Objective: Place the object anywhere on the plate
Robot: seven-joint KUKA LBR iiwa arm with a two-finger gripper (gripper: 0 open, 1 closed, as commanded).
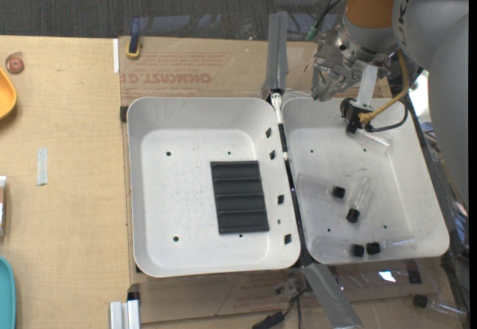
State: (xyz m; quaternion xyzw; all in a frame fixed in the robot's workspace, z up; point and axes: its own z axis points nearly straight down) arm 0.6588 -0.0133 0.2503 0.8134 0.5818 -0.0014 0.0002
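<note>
Two small black caps [365, 249] are lying at the near edge of the right bin [417, 171], with clear tubes [358, 199] scattered beyond them. Across the divider, the ridged black plate [239, 197] is sitting bare in the left bin [149, 171]. The gripper [332, 81] is hovering over the right bin's far corner (I cannot tell how its fingers stand, nor whether anything is between them). Judging from this, the placing is not yet done.
</note>
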